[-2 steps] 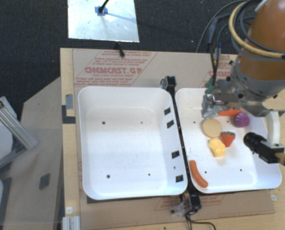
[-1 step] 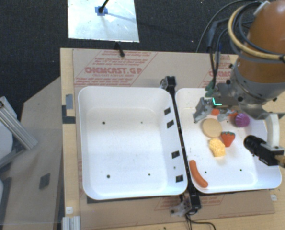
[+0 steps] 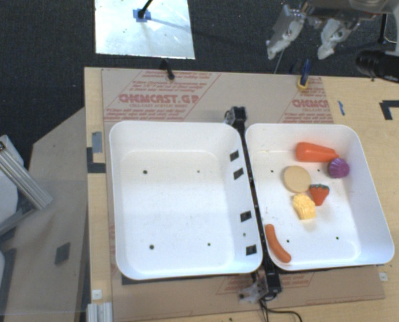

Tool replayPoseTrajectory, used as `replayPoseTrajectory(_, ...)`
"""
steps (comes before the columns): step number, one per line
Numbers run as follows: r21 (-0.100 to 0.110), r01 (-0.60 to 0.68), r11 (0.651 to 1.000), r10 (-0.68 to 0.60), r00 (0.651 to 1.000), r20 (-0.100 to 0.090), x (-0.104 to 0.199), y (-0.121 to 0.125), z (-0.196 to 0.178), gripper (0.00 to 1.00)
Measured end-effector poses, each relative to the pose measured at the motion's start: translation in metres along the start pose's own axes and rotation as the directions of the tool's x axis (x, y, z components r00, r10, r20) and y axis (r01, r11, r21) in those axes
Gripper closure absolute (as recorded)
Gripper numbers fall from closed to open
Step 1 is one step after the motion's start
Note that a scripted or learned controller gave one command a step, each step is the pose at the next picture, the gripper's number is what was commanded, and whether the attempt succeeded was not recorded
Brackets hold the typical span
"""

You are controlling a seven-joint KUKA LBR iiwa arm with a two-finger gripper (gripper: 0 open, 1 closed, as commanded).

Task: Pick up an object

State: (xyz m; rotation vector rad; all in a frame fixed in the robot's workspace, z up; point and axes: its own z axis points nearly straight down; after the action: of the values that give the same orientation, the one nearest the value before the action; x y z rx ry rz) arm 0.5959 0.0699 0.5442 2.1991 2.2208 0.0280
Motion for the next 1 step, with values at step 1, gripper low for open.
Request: replayPoseTrajectory(1, 0.021, -0.004, 1.000, 0.004, 1.000, 0.001, -0.0019, -0.0031, 0.0088, 0.00)
